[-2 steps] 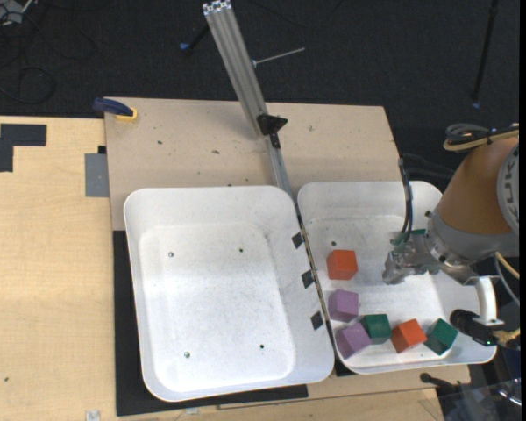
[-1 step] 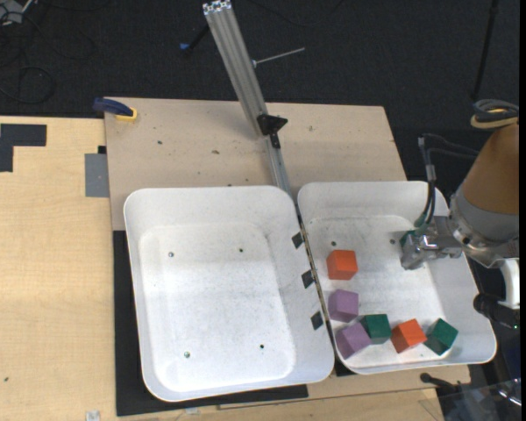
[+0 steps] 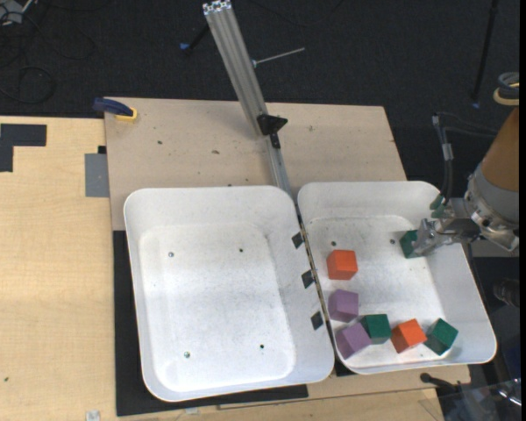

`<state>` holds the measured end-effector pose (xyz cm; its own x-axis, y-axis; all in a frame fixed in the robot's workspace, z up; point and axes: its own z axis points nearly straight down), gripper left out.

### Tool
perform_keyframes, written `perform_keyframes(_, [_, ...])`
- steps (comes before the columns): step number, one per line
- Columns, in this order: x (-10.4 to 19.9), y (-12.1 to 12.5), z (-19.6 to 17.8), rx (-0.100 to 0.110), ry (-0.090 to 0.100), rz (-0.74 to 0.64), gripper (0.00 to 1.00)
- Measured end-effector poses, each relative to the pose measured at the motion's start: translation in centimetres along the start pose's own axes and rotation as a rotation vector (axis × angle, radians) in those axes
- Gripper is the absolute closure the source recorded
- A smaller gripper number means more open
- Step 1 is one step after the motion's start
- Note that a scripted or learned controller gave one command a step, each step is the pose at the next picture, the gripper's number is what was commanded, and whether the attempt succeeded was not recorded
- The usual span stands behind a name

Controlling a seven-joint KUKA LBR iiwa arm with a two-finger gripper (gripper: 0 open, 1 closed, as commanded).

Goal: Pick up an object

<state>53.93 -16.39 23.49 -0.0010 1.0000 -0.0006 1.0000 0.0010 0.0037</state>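
One green block [image 3: 411,245] right at the jaws, right bin [image 3: 368,202].

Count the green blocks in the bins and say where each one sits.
3, all in the right bin. One green block is at the end effector near the right wall. A second and a third lie near the front edge. None looks hidden.

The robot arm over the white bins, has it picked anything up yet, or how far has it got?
Done: the gripper has reached the right bin, beside a green block. In hand: unclear, since the view doesn't settle a grasp. Left: lifting it. Six other blocks lie untouched, among them an orange block.
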Motion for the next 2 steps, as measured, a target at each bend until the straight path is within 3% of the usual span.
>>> perform_keyframes(1, [-0.1, 0.1, -3.9, 0.001, 0.0, 0.0, 1.0])
perform_keyframes(2, [4.6, 0.9, -2.2, 0.007, 0.003, -0.003, 1.0])
